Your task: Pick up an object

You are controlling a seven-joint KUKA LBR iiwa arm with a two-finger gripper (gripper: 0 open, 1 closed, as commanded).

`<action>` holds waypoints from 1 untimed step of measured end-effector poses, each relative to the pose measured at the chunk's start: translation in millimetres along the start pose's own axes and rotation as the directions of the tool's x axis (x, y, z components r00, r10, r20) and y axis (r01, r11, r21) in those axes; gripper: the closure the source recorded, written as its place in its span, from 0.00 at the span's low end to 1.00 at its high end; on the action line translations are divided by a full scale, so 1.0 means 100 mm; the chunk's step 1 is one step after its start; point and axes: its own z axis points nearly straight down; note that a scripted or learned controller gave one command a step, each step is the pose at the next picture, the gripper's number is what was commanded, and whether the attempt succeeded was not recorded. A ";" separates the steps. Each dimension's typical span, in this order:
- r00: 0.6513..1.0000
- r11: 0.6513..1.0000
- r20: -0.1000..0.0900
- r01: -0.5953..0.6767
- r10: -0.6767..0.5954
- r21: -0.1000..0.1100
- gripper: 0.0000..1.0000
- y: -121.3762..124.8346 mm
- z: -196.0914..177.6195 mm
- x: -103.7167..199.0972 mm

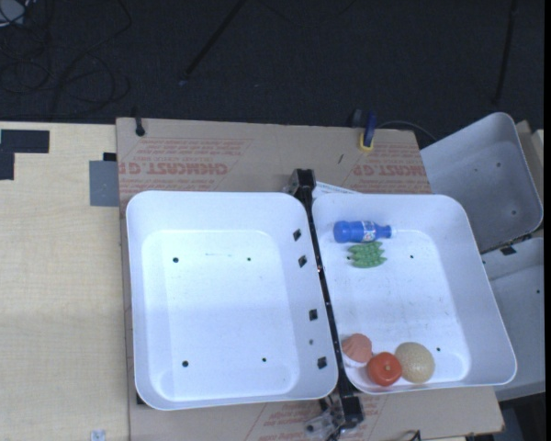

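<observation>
Claw: opening and load cannot be told.
Right bin (485, 288), far end: blue bottle (362, 231) lying on its side; green leafy piece (367, 256) just beside it, nearer the camera.
Right bin, near edge: peach piece (356, 347), red round fruit (384, 369) and beige ball (415, 362), clustered and touching.
Left bin (136, 283): alongside, rims meeting.

Small green leafy-looking item (367, 256) too blurred to identify, black clamp fitting (335, 419) below the bins cut off by the bottom edge, mirrored red print on the brown cardboard sheet (179, 167) partly covered by the bins
</observation>
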 end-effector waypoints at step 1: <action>1.000 1.000 -0.001 -0.001 0.001 0.001 0.00 0.00 -0.32 0.05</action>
